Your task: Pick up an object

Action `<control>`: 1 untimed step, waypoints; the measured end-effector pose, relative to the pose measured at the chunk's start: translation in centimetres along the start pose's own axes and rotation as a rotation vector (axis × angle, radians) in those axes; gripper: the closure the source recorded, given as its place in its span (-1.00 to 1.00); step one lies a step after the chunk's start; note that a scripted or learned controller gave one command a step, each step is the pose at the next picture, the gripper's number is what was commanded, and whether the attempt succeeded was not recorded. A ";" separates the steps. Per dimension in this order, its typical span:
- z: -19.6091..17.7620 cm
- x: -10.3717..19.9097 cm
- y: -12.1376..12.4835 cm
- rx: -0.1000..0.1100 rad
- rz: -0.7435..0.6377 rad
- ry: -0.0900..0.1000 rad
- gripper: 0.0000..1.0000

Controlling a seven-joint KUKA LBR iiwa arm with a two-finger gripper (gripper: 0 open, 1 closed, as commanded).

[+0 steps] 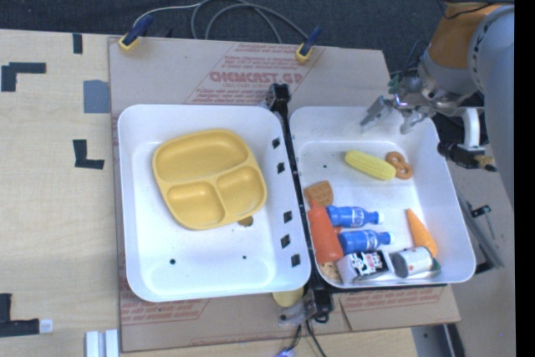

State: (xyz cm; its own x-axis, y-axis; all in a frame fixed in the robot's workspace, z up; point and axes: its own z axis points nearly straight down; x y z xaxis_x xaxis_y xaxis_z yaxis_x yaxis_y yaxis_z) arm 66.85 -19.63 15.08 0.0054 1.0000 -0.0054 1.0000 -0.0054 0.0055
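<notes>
My gripper [388,120] hangs over the far edge of the right bin [334,130], open, with nothing between its spread fingers. Just in front of it lie a yellow corn cob [369,165] and a brown pretzel [399,165]. Nearer the front sit a brown cracker [318,194], a red-orange bottle [324,235], two blue bottles [353,217] [364,241], an orange carrot [420,232], a black-and-white carton [363,265] and a grey can [414,262].
The left bin [142,255] holds a yellow divided plate [209,177]. A black divider [287,180] runs between the bins. Cables and two clamps [129,39] [307,46] lie at the far edge of the cardboard.
</notes>
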 end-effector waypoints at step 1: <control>6.8 3.7 -3.5 0.004 -0.007 0.002 -1.00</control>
State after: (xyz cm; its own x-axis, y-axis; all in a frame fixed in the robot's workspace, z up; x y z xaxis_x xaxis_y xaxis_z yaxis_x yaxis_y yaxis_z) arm 63.43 -15.94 8.29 -0.0017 1.0000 -0.0034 1.0000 0.0017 0.0018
